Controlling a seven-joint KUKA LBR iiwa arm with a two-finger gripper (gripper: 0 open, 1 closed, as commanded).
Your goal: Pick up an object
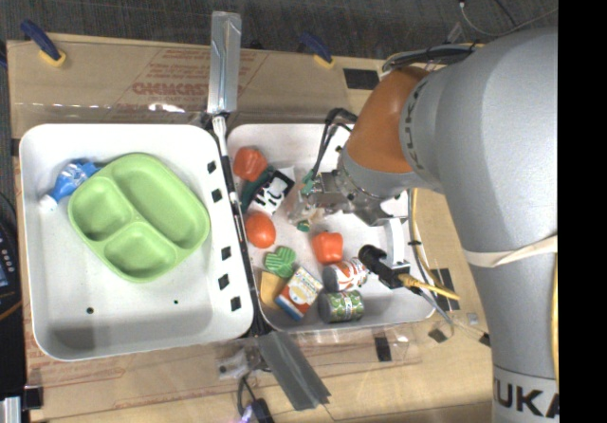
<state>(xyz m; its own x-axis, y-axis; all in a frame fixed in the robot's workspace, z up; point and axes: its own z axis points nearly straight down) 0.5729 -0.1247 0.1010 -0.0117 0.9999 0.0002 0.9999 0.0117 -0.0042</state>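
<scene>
Since the task allows any object, the red toy point(327, 246) looks easiest: it sits just below the pincer point(313, 206) in the right bin point(285, 137), apart from it. Can't tell the pincer's state, though. 1 arm, short reach.

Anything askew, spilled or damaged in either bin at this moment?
Nothing looks spilled or broken. The green divided plate lies at a slant in the left bin, over part of a blue item. The toys in the right bin lie jumbled, including a small can on its side.
</scene>
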